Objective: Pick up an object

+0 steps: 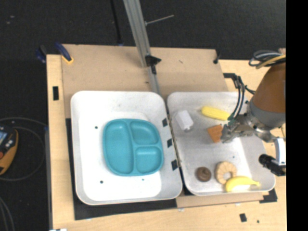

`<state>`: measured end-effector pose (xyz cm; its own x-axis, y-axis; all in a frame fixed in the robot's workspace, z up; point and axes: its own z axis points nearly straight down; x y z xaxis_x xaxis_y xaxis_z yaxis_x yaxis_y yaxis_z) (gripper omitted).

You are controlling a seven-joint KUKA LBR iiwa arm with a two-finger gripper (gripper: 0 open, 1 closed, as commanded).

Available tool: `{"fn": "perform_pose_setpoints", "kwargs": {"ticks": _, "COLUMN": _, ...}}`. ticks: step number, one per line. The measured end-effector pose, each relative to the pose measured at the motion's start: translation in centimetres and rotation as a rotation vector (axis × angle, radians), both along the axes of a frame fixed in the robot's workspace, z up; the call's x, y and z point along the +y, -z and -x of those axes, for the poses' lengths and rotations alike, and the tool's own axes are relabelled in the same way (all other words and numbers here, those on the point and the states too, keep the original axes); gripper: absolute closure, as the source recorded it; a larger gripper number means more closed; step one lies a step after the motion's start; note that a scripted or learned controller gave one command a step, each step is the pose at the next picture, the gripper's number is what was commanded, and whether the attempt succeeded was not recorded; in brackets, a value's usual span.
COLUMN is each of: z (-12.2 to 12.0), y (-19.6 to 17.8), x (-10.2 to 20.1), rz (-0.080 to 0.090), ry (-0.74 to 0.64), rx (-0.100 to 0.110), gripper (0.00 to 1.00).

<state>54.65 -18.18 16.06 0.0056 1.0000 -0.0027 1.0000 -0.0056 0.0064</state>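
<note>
The right bin holds several items: a yellow oblong piece, a white cylinder, an orange chunk, a brown round piece, a tan ring-shaped piece and a yellow banana. My gripper reaches in from the right and hangs low over the bin, just right of the orange chunk and touching or almost touching its edge. The arm's grey body and orange band stand above the bin's right side.
The left bin carries a turquoise divided tray. A metal post rises behind the bins. Cables hang near the arm at the upper right.
</note>
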Motion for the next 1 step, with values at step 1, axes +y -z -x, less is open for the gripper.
{"fn": "perform_pose_setpoints", "kwargs": {"ticks": 1, "z": -0.30, "y": -4.41, "x": -0.32, "rz": 0.000, "ry": -0.009, "rx": -0.001, "gripper": 1.00}}
